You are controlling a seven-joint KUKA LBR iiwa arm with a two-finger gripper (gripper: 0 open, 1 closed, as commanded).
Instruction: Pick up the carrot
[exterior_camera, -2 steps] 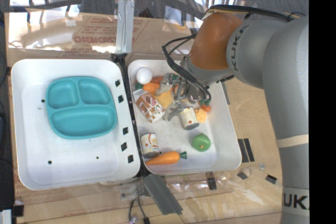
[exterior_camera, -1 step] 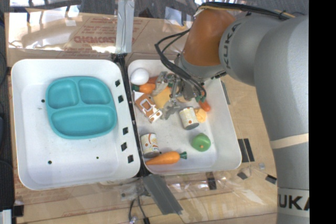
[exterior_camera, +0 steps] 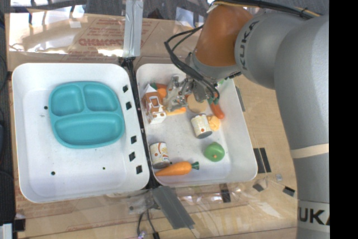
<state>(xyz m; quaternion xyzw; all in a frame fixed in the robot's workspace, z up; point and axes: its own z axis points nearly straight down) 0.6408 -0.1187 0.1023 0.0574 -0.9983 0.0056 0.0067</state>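
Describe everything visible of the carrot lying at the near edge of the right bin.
The carrot is a smooth, glossy orange toy, plastic by its look, tapered, with a small dark green stem cap at its right end. It lies flat on its side, almost parallel to the near wall of the right bin, with its thin tip pointing left. A small white cup with orange marks sits just behind its left end, seemingly touching it. The gripper is farther back in the bin, well apart from the carrot.

The orange tapered plastic carrot (exterior_camera: 174,169) with a green stem end lies flat along the near wall of the right-hand white bin (exterior_camera: 246,145), stem pointing right
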